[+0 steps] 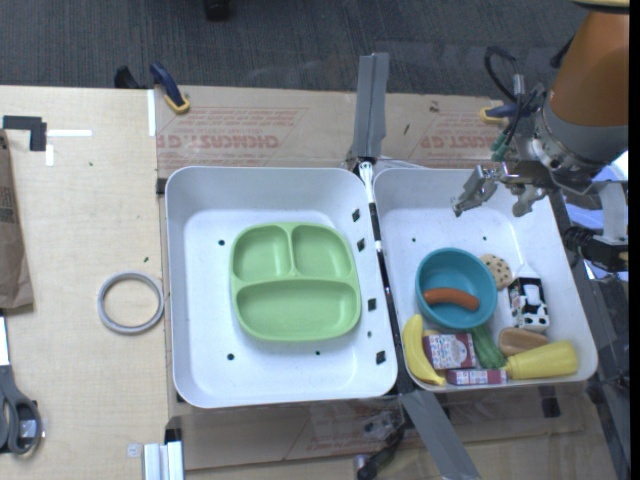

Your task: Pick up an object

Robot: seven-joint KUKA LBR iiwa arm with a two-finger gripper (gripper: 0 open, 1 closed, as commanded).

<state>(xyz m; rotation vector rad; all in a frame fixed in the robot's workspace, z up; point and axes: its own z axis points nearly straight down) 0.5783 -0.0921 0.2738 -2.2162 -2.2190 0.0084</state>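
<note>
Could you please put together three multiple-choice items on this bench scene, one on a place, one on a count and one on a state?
1. Where does the sausage lie?
A. in the blue bowl
B. on the green plate
C. on the bench beside the tape ring

2. How many compartments does the green plate have?
A. two
B. three
C. five

3. How does the hand stand?
A. shut on the banana
B. open, holding nothing, above the far part of the right bin
C. pressed flat on the green plate

Answers: 1 A, the sausage rests inside the bowl. 2 B, two small sections sit above one long one. 3 B, its fingers are spread apart with nothing between them.
</note>
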